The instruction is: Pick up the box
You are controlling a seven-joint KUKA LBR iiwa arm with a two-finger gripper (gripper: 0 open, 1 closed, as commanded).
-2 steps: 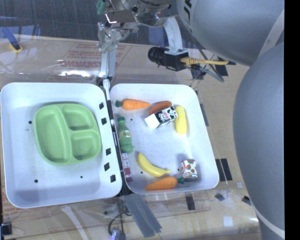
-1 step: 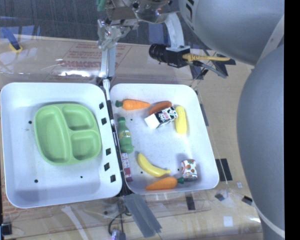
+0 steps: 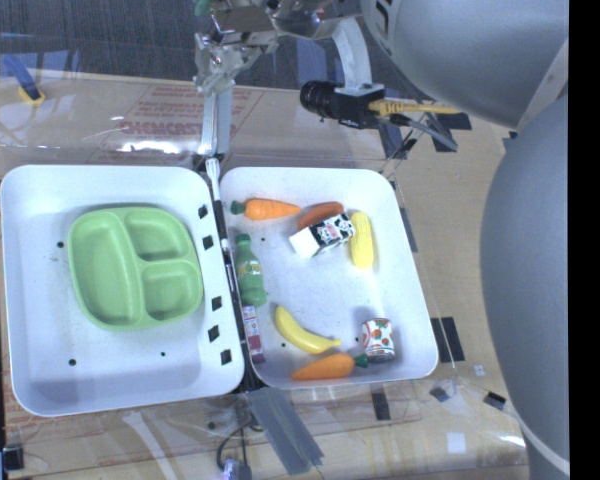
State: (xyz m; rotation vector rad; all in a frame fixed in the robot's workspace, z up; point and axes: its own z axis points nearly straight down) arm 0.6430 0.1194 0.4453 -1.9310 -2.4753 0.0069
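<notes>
The box (image 3: 322,235), white with a black cow-like print, lies tilted in the right bin (image 3: 405,278) between a carrot (image 3: 268,209) and a banana (image 3: 361,240); the gripper (image 3: 218,63) hangs well apart above the bins' far edge, its grip impossible to tell; the box's writing is too small to read.

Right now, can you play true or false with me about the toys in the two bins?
1. The green tray lies in the left bin. True.
2. The box is inside the claw. False: it lies in the right bin, the claw is up beyond the bins.
3. Two bananas are in the right bin. True: and.
4. The bottle lies on the green tray. False: it lies along the right bin's left wall.
</notes>
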